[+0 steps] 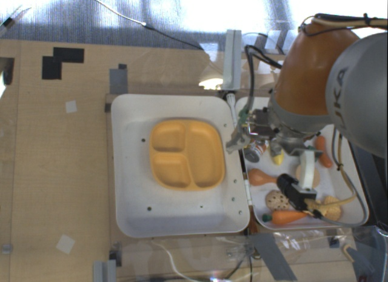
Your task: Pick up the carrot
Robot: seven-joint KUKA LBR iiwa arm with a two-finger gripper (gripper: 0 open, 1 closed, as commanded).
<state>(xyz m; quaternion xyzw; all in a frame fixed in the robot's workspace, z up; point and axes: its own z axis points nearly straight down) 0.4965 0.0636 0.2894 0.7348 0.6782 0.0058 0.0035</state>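
Two white bins, one yellow plate, one carrot (maybe more).

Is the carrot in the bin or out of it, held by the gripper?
In the bin: the carrot lies flat on the right bin's near side, apart from the gripper farther back.

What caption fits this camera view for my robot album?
Robot arm reaches over the right bin, where the carrot lies at the near edge; a yellow plate sits in the left bin.
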